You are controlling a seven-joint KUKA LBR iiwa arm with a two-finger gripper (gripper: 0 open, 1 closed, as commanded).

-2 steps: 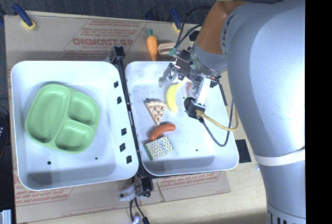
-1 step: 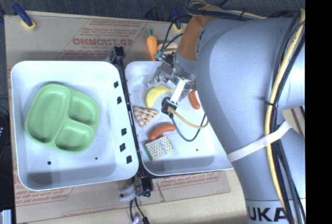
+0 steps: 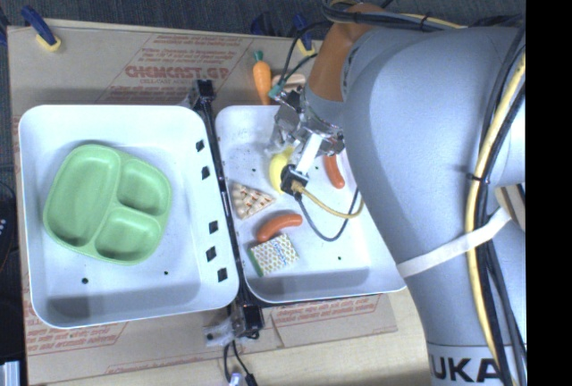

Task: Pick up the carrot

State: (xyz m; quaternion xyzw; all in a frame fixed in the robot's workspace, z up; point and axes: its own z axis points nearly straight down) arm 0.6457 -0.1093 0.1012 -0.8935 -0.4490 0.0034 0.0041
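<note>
The carrot (image 3: 260,79) is small and orange with a green top. It lies upright in the view, just beyond the rear rim of the right bin (image 3: 357,272), on the cardboard. My gripper (image 3: 288,110) hangs over the rear part of the right bin, a short way right of and below the carrot. It is apart from the carrot, and nothing shows between its fingers. The grey arm covers the right side of that bin.
In the right bin lie a yellow fruit (image 3: 279,168), a red sausage (image 3: 334,171), an orange sausage (image 3: 279,224), a waffle-like wedge (image 3: 249,197) and a speckled block (image 3: 273,255). A green divided plate (image 3: 107,201) sits in the left bin (image 3: 45,130).
</note>
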